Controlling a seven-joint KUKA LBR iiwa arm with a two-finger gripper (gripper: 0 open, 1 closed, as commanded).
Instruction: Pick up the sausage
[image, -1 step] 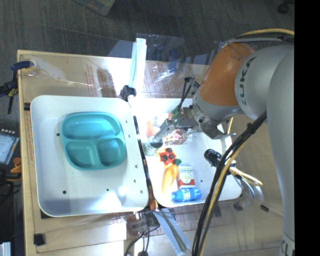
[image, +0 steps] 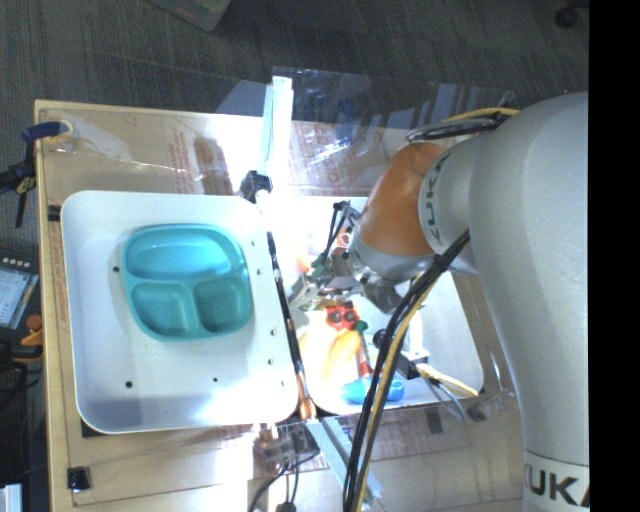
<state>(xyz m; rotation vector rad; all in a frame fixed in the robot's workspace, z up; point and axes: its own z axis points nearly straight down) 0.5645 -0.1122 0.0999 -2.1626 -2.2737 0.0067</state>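
My end effector (image: 318, 283) hangs low in the right bin (image: 455, 330), at the middle of the frame, just right of the wall where the two bins meet; I cannot tell whether it holds anything or how it stands. I cannot make out the sausage for certain: just below and right of my end effector lies a small red-orange thing (image: 343, 318), which may be it, but glare washes that part out. Below it lie a yellow item (image: 342, 350) and a blue item (image: 385, 390) near the bin's lower edge. The left bin (image: 90, 380) holds a teal three-compartment tray (image: 188, 278). Both bins sit on a pale wooden tabletop (image: 130, 140), with dark carpet (image: 120, 50) beyond at the top. My grey arm with its orange band (image: 400, 205) covers much of the right bin.
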